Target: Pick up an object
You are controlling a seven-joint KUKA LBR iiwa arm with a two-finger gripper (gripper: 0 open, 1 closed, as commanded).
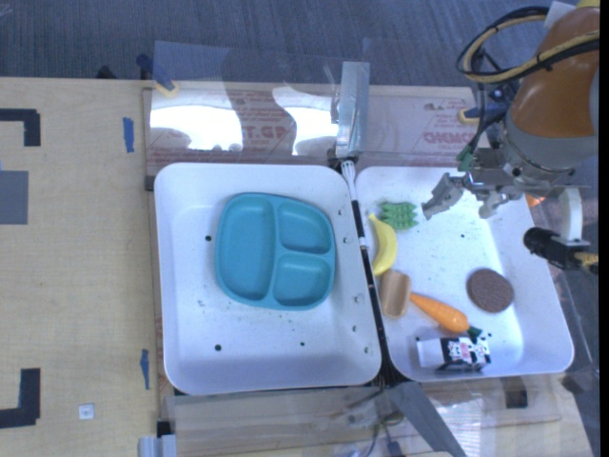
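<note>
My gripper (468,198) hangs over the back of the right bin (533,255), fingers spread open with nothing between them. Below and left of it lie a green leafy toy (400,214) and a yellow banana (383,244) against the bin's left wall. A tan bread-like piece (395,293) and an orange carrot (441,311) lie nearer the front. A brown round cookie (490,290) rests to the right. A small black-and-white carton (454,352) lies at the front edge.
The left bin (181,284) holds a blue divided plate (276,250). A clear panel with a metal post (352,112) stands behind the bins. Cables loop above the arm's orange band (561,103) at the upper right.
</note>
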